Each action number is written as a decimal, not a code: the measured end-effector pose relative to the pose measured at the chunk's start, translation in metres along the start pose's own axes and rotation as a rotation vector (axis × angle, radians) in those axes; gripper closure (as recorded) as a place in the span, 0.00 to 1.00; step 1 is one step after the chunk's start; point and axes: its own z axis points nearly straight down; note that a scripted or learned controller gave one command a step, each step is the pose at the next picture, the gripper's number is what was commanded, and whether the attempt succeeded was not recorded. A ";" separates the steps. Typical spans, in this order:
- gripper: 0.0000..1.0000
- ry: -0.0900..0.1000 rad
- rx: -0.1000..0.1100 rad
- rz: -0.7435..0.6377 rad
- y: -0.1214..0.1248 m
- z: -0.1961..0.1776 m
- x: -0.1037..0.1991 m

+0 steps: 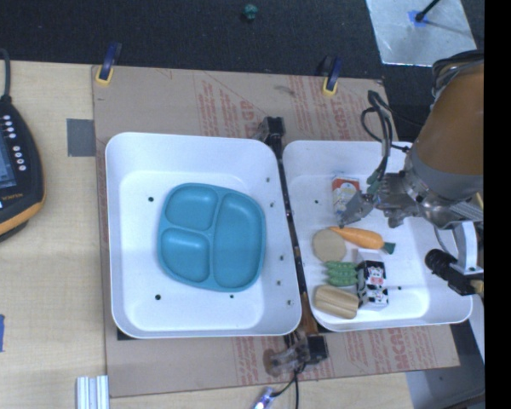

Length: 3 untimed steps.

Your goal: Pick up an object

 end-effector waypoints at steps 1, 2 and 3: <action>0.00 -0.001 0.003 0.000 0.017 0.104 -0.043; 1.00 -0.003 0.002 -0.003 0.018 0.093 -0.044; 0.00 -0.003 0.002 -0.003 0.018 0.093 -0.044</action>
